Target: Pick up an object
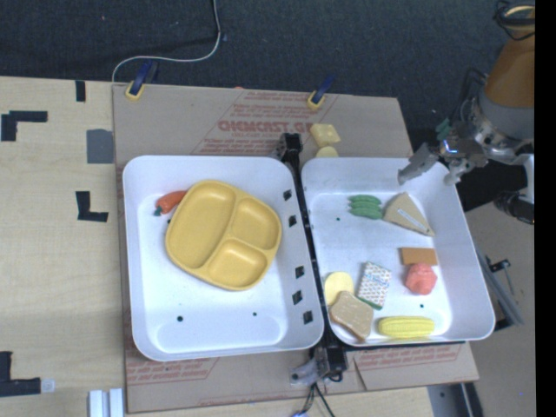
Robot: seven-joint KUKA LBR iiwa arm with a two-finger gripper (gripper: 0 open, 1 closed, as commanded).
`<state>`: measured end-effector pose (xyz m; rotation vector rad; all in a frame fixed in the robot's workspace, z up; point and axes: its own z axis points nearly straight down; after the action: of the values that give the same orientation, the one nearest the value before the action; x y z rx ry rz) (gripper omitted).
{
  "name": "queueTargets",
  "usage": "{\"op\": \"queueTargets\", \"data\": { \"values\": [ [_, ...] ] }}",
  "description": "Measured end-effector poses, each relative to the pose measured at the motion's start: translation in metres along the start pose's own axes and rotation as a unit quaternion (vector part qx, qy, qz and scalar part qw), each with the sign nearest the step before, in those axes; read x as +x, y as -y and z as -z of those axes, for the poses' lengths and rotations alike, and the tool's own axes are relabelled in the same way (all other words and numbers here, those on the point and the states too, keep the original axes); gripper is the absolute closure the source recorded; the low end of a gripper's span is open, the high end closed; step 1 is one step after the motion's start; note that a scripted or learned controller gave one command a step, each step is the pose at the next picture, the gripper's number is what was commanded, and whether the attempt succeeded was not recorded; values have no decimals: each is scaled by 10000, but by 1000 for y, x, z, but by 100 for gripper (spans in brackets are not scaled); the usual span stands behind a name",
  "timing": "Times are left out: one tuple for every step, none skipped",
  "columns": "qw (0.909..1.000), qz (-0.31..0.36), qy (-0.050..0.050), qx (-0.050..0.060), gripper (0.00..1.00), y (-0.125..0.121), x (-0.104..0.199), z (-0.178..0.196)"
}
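My gripper [433, 168] hangs over the far right rim of the right bin [473, 320], open, with nothing between its fingers. Just below it in that bin lie a pale cheese wedge [408, 213] and a green pea pod [366, 206]. Further forward are an orange block [418, 256], a red lump [420, 279], a patterned cracker [374, 284], a yellow disc [337, 283], a bread slice [351, 316] and a yellow corn cob [405, 327].
The left bin [148, 320] holds a yellow divided plate [224, 233] and an orange carrot [170, 201] at its far left. Two small yellow pieces [325, 135] lie on the cardboard behind the bins. A black hinge strip [300, 233] separates the bins.
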<state>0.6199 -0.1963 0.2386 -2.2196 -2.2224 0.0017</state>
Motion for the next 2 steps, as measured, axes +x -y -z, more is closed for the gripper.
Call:
{"op": "queueTargets", "data": {
  "values": [
    [10000, 24, -12, 27, 0, -49, 43, -106],
    [10000, 3, 4, 6, 0, -3, 70, -157]
  ]
}}
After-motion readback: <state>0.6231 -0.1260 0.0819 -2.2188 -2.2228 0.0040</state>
